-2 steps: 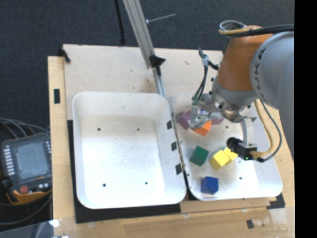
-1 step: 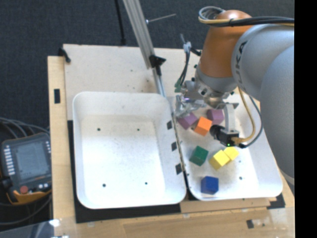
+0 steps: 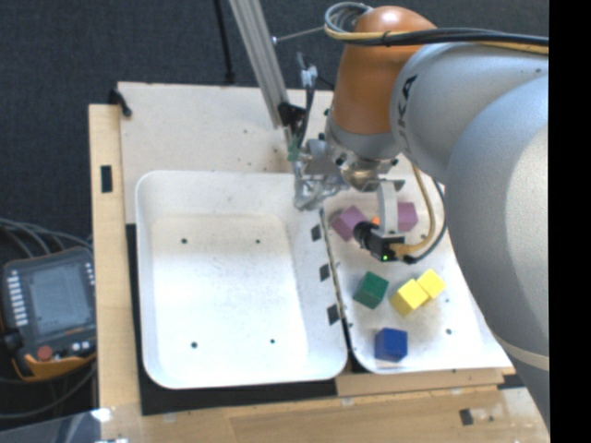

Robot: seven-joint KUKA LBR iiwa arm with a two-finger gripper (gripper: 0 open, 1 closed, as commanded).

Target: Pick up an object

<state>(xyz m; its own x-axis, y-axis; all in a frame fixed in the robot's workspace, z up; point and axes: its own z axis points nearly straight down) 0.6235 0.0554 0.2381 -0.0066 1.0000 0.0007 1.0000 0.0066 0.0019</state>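
Both bins are white: the left bin [image 3: 231, 284] has fine dark speckles, the right bin [image 3: 452, 335] carries the blocks. There is a green block [image 3: 371, 290], a yellow block [image 3: 417, 292], a blue block [image 3: 391, 344] and two purple blocks [image 3: 347, 221]. The arm [image 3: 462, 90] is grey with an orange band [image 3: 369, 72]. The tabletop [image 3: 109, 247] is pale wood.

Robotics lab, teach pendant [image 3: 51, 305], white bins [image 3: 231, 280]

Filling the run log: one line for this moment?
arm: over right bin | gripper: near purple block | held: unclear | left bin: untouched
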